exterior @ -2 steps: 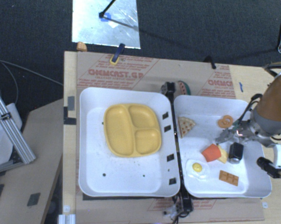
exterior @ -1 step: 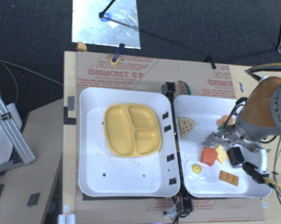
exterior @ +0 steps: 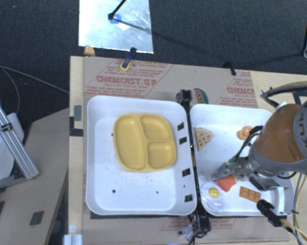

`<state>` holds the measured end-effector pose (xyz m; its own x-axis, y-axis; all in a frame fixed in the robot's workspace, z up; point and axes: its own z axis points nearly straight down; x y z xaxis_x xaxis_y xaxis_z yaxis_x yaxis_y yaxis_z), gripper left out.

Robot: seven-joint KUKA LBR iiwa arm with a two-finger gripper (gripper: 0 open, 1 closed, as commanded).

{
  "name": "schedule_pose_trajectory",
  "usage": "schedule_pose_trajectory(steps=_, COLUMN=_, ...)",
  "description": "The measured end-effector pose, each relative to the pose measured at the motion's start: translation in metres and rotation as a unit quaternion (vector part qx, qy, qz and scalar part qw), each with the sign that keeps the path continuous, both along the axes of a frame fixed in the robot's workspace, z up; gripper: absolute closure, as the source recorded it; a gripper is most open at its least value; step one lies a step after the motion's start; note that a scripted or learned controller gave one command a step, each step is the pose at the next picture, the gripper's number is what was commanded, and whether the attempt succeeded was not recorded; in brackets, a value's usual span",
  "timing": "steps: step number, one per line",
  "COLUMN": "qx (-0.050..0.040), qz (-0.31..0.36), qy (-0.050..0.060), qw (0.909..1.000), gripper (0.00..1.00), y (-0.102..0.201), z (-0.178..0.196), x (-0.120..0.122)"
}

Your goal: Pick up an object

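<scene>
the hand, its state impossible to tell, hovers at 12 o'clock of the red block in the right bin. the block looks light, stiff, smooth; grip its flat sides.

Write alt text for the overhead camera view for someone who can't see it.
A grey and orange robot arm reaches from the right into the right white bin, its tool low over a red block. Near it lie a fried-egg toy, a cracker and a pizza slice. The left white bin holds a yellow divided plate.
</scene>
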<state>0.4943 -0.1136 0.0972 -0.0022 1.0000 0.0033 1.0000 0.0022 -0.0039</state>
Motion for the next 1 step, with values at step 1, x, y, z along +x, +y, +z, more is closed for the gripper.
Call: schedule_pose_trajectory(steps=1, qx=-0.0016, qz=0.0, qy=-0.004, qw=1.0, gripper=1.0, y=-0.0026, z=0.0104, x=0.004)
